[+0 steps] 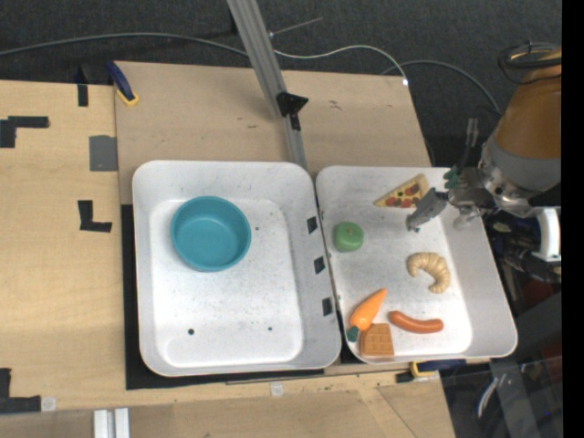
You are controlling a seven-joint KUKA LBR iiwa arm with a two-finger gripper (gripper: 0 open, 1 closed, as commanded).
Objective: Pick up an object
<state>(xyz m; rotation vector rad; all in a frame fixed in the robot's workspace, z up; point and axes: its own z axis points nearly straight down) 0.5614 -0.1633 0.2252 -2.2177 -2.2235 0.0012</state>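
Hand over right bin, near its far right corner, just beside pizza slice; fingers spread apart, nothing between them. Green round piece near that bin's left wall. Croissant at mid-right. Carrot, waffle and sausage along near edge. Blue bowl in left bin, toward far left.

Two white bins; one each: blue bowl, pizza slice, green round, croissant, carrot, sausage, waffle.
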